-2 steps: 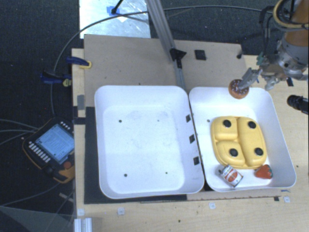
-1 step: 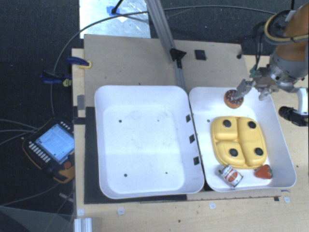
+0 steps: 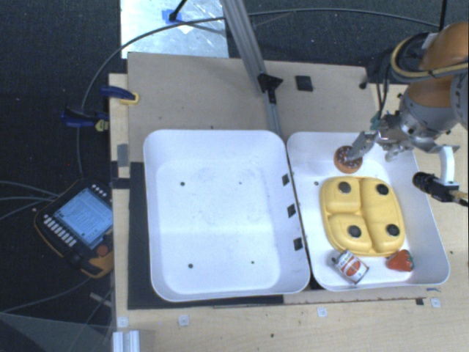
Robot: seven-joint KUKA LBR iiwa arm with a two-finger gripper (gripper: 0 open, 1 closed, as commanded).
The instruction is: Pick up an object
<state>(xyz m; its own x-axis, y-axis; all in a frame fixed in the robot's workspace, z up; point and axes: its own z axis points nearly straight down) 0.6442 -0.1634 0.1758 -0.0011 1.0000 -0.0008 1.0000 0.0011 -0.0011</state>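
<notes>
Right, I am watching from the overhead camera, and the arm (image 3: 432,72) is running off the right edge of the picture, so only its wrist end and the orange band are showing. The jaws (image 3: 357,151) are sitting low over the far end of the right bin (image 3: 432,229), and from this slant I cannot tell how far apart they are standing; they are blurring into the grey hardware behind them. They are hanging right at a small round brown thing (image 3: 347,159), perhaps a doughnut, though it is too small for me to be naming it with confidence, and I cannot tell whether they are touching it or only hovering just above.

Counting what is lying in the right bin, I am getting four things: the one round brown thing at the far end, one yellow moulded tray (image 3: 363,215) with four dark dots in the middle, one small red-and-white can (image 3: 351,266) lying on its side near the front, and one red strawberry-like piece (image 3: 399,260) just beside the tray's front corner. The left bin (image 3: 157,196) is sitting alongside on the surface (image 3: 198,94), the two bins touching at their inner edges.
</notes>
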